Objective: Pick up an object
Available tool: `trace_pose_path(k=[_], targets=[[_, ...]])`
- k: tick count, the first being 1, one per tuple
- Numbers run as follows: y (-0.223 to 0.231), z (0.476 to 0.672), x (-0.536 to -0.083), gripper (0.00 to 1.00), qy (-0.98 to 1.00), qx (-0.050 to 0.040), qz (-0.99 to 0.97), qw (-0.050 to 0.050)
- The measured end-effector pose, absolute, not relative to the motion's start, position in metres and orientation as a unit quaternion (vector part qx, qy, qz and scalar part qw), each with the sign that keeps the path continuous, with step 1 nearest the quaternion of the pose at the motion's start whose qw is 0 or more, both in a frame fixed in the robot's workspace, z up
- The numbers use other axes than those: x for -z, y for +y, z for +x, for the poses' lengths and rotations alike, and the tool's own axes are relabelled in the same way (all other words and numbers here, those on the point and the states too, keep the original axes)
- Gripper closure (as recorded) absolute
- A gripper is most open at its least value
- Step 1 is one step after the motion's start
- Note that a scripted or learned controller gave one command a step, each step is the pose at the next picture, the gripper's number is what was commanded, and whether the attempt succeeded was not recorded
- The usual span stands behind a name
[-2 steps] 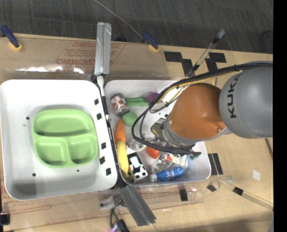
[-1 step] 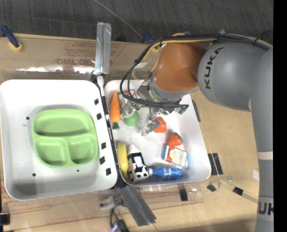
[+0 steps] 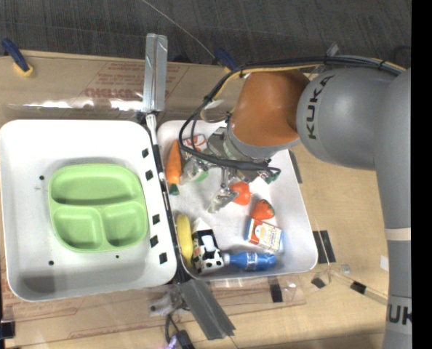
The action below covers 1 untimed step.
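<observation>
My gripper [image 3: 225, 187] hangs low over the upper middle of the right bin [image 3: 292, 195], under the arm's orange band. A small red-orange object [image 3: 240, 193] lies right beside the gripper's tip, on its right; whether it is gripped is unclear. An orange carrot [image 3: 173, 163] lies along the bin's left wall. Below the gripper sit a red fruit-like piece [image 3: 262, 209], an orange and white carton [image 3: 265, 235], a blue bottle [image 3: 251, 260], a yellow banana [image 3: 183, 235] and a black and white toy [image 3: 207, 251].
The left bin [image 3: 12, 195] holds a green divided plate [image 3: 96, 206]. A metal bar [image 3: 155, 75] stands at the back, between the bins. The arm's body covers the right bin's upper part.
</observation>
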<state>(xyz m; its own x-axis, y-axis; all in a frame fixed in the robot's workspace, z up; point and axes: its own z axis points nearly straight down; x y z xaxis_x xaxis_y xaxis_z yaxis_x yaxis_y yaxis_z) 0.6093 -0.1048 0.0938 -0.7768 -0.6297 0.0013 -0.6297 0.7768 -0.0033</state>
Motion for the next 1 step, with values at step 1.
trace_pose_path(k=[1], targets=[[-0.1499, 0.5504, -0.0919, 0.0, -0.927, -0.0001, 0.374, 0.001]])
